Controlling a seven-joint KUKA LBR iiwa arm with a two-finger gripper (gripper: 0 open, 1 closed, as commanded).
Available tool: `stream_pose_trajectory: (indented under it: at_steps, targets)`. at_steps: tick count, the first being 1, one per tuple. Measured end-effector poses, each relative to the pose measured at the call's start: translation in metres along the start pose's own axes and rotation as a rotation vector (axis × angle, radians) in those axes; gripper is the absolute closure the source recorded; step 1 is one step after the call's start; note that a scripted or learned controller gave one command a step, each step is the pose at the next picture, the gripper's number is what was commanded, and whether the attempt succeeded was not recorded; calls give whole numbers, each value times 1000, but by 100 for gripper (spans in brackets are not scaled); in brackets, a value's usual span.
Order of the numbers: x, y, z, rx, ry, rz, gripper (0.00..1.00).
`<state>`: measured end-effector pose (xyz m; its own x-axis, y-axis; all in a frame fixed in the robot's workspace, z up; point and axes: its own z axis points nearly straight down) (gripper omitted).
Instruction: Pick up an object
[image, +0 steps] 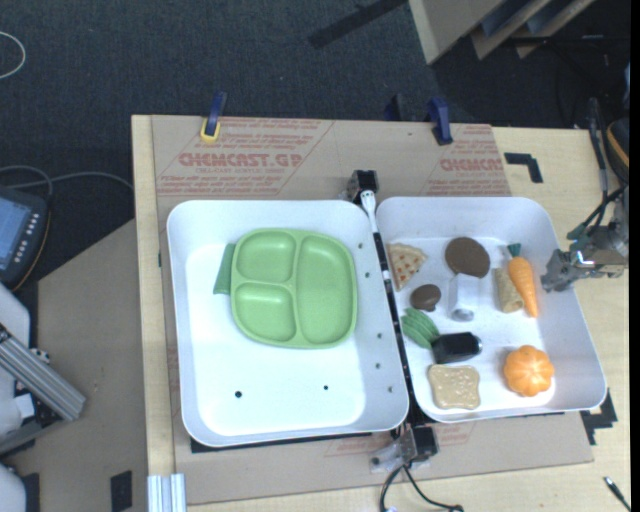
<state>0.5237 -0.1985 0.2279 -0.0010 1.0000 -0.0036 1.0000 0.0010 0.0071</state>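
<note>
Toy foods are spread across the right bin (560, 240): a carrot (523, 285), an orange (528, 370), a toast slice (454, 386) and a pizza wedge (405, 265). The pincer (562, 272) is seen at that bin's right rim, just beside the carrot; whether it is open cannot be told. A green divided plate (295, 288) is held in the left bin (200, 380).

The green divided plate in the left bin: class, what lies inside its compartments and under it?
The green divided plate has nothing in its three compartments. It rests on the left bin's white floor; whatever is directly beneath is covered.
</note>
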Motion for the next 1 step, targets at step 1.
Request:
stream_pose_trajectory:
  at_steps: [1]
  targets:
    - [44, 7, 5, 8, 6, -4, 100]
